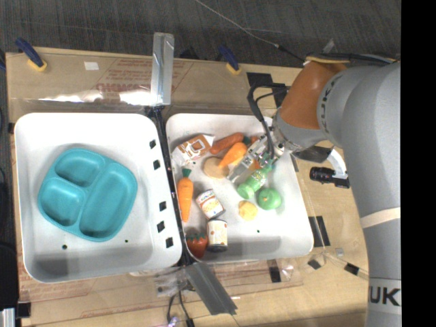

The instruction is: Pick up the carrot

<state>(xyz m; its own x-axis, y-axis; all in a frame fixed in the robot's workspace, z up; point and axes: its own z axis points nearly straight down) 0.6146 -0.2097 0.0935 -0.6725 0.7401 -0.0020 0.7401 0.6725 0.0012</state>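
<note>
The carrot point(184, 197), orange with a small green top, lies lengthwise along the left wall of the right bin point(286, 234). My gripper point(246, 165) is low in the upper middle of that bin, well to the right of the carrot and apart from it. It sits among a heap of toy food, right beside an orange wedge-shaped piece point(234, 154) and above a green bottle point(253, 182). The wrist hides what lies under the gripper tip.
Around the gripper lie a reddish sausage point(228, 142), a tan lump point(213, 167), a snack packet point(193, 148), a green apple point(270, 198) and a yellow fruit point(248, 210). Two small cans point(210, 204) and a red fruit point(196, 245) sit near the carrot. A teal divided plate point(86, 193) occupies the left bin.
</note>
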